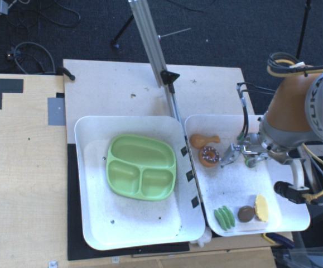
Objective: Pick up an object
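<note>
In the right bin (236, 200) lie a chocolate donut with sprinkles (209, 156) and an orange drumstick-shaped toy (203, 140) at the upper left. Near the bin's front lie a green ridged piece (225, 217), a brown round piece (245, 213) and a yellow piece (261, 207). My gripper (232, 154) hangs just right of the donut, its fingers spread apart with nothing between them. The arm comes in from the right.
The left bin (94, 216) holds a green compartment plate (141, 167). A grey metal rail (153, 43) slants down from the top to the divide between the bins. Black clips (189, 175) sit along that divide.
</note>
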Available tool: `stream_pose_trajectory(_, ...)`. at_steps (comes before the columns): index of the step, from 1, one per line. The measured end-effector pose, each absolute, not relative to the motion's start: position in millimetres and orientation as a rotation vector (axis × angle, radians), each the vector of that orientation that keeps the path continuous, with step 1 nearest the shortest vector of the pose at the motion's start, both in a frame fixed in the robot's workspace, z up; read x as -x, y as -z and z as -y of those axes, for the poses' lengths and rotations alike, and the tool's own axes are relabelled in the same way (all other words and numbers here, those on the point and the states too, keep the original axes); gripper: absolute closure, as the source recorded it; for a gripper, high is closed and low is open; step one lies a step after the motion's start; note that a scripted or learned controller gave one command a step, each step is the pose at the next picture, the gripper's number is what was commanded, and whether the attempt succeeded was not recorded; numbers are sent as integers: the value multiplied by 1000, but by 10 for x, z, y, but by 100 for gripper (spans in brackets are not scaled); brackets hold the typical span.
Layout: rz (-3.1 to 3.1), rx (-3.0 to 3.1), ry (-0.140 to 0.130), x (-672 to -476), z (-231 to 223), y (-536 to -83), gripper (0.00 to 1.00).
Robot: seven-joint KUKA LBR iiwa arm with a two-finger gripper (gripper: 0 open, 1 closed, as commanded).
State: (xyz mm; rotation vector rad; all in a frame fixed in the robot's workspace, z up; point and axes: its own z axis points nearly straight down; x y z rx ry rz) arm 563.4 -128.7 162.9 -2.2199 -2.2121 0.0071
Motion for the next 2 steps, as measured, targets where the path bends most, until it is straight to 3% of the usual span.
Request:
stream_pose_trajectory(1,2213,2219,-8,-5656,1264,-993,0)
stream_pose_trajectory(2,2210,2227,-4,-5668,1284,-1128,100)
